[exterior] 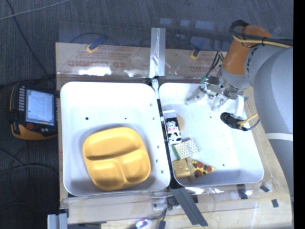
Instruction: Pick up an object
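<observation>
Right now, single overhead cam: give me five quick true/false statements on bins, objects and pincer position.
1. The yellow compartment tray lies in the left bin. True.
2. The small items sit along the right bin's right wall. False: the small items cluster against the left wall of the right bin, next to the divider.
3. The pincer is over the upper part of the right bin. True.
4. The pincer is directly above the yellow tray. False: it is in the other bin, well apart from the tray.
5. A handheld pendant with a lit screen lies on the floor left of the bench. True.
</observation>
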You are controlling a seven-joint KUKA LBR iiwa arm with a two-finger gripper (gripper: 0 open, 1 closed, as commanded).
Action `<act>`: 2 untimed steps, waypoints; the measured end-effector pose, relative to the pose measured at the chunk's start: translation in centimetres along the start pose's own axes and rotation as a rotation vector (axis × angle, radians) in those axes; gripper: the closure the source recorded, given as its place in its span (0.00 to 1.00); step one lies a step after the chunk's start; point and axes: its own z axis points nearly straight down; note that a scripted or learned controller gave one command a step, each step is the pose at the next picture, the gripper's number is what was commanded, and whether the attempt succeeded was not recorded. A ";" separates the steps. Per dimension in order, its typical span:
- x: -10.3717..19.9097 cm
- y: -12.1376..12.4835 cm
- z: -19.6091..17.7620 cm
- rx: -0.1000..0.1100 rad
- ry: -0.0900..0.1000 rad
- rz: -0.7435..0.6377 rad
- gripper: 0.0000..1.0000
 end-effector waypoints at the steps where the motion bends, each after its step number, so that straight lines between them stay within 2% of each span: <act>1: -3.9 0.6 -1.7 -0.004 -0.009 0.085 0.00; 2: -3.7 0.8 -0.3 0.002 -0.005 -0.115 0.00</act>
